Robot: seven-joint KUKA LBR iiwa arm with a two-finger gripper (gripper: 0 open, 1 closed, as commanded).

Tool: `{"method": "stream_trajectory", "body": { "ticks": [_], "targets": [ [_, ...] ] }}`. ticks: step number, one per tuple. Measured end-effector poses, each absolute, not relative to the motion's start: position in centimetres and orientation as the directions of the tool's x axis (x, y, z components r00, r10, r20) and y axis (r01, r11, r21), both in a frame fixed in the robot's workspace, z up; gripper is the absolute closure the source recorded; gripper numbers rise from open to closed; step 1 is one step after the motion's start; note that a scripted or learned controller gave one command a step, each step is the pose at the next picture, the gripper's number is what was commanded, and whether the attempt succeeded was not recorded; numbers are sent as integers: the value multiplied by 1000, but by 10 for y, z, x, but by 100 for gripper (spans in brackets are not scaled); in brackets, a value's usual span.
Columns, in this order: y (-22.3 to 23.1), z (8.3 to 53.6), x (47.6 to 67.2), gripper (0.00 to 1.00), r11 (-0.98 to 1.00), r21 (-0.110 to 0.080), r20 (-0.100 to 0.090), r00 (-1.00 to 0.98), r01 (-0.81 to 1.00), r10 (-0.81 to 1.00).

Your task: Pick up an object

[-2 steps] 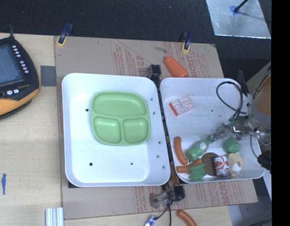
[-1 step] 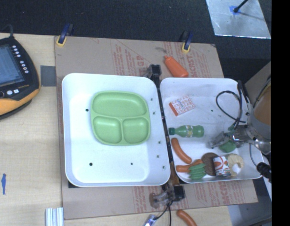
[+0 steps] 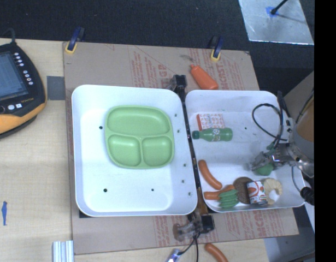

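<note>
Jaws' state unclear above a green object [image 3: 262, 168]; bottle [image 3: 212, 135] label unreadable.

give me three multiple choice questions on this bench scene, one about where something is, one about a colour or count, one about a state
1. Where is the green divided plate?
A. in the left bin
B. in the right bin
C. on the cardboard outside the bins

2. How many compartments does that plate have?
A. two
B. three
C. five

3. How does the green bottle sit in the right bin?
A. upright on its base
B. lying on its side
C. leaning on the can

Answers:
1. A, the plate rests on the floor of the left bin, left of the divider.
2. B, one wide section across the top and two smaller ones below it.
3. B, its length runs flat along the bin floor, just below the red and white carton, well away from the can.
</note>
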State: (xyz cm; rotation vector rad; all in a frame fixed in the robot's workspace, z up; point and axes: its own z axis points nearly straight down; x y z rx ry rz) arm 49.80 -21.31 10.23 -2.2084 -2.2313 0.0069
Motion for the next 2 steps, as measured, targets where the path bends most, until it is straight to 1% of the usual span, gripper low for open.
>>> {"method": "stream_trajectory", "body": {
  "ticks": [1,2],
  "targets": [
    [-137,210,532,100,6,0,0,-6,1000,1000],
    [-67,201,584,100,6,-4,-1,-6,1000,1000]
  ]
}}
